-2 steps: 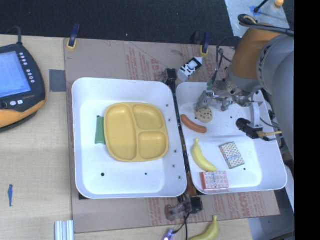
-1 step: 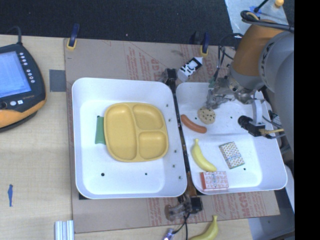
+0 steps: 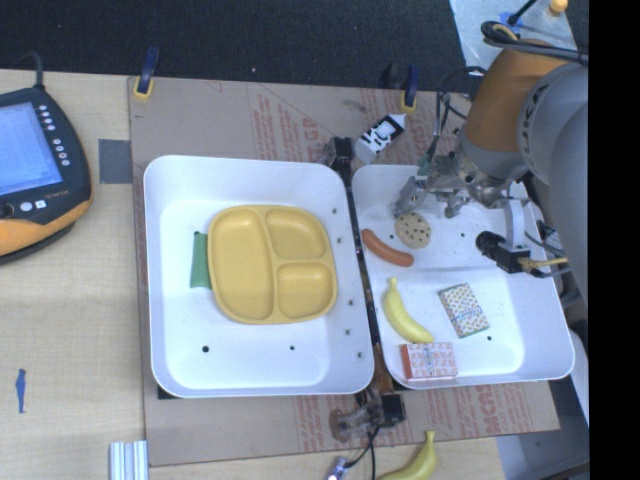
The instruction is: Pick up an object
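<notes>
A second banana (image 3: 418, 461) lies on the counter (image 3: 70, 318) in front of the right bin (image 3: 545, 363). Inside this bin, at its near edge, lies a small red box (image 3: 429, 361). Behind the box lies a banana (image 3: 403, 312), and to the right of the banana a patterned card packet (image 3: 464, 309). Further back lies a sausage (image 3: 386, 248), and the cookie (image 3: 412, 230) is just behind it. The tool (image 3: 408, 200) hangs just above the cookie; I cannot tell its state. The left bin (image 3: 180, 368) carries a yellow divided plate (image 3: 270, 263).
</notes>
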